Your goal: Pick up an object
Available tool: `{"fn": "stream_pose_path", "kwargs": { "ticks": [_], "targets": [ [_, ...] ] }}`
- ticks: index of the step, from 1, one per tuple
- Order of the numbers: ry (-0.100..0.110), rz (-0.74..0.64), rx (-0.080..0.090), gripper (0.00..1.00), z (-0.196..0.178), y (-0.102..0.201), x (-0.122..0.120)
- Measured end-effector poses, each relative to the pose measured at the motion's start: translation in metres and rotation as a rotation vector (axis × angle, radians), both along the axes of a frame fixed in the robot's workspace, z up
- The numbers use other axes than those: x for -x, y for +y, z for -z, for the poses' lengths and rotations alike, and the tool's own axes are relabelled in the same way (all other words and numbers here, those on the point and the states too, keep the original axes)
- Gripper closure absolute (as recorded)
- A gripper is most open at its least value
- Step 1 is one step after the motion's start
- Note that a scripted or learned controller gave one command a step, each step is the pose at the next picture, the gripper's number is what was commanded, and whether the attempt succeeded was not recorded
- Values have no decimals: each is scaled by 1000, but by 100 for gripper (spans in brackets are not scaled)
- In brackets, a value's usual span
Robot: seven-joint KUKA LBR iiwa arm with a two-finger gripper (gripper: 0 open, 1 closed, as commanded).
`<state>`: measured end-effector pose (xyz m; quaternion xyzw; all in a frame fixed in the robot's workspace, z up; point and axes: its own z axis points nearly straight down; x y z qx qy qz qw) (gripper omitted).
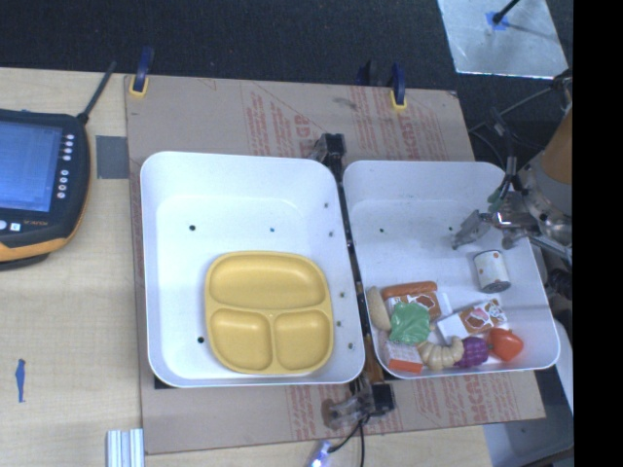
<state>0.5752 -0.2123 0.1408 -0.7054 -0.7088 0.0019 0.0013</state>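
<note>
Nearest, toy food [438, 334] lies heaped in the right bin's [409, 197] front corner. Just beyond, a small can [492, 270] lies alone, the easier target. Farther back, the gripper [477, 230] hangs empty above it, jaws apart; it should drop straight and straddle the can.

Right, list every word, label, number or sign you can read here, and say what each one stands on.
None reads clearly.
Red lettering on the cardboard sheet under the bins: repeated and slanted, too blurred to read.
Printing on the small food packets in the right bin: too small.
Screen and buttons of the control pendant: no legible characters.
</note>
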Motion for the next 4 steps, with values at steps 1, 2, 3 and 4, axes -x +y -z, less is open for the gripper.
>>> {"fn": "stream_pose_path", "kwargs": {
  "ticks": [1,2,3,4],
  "targets": [
    [-1,1,-2,0,49,1,-81],
    [-3,1,-1,0,-36,0,-9],
    [0,1,-1,0,50,1,-80],
    [-4,2,0,0,-57,0,-31]
  ]
}}
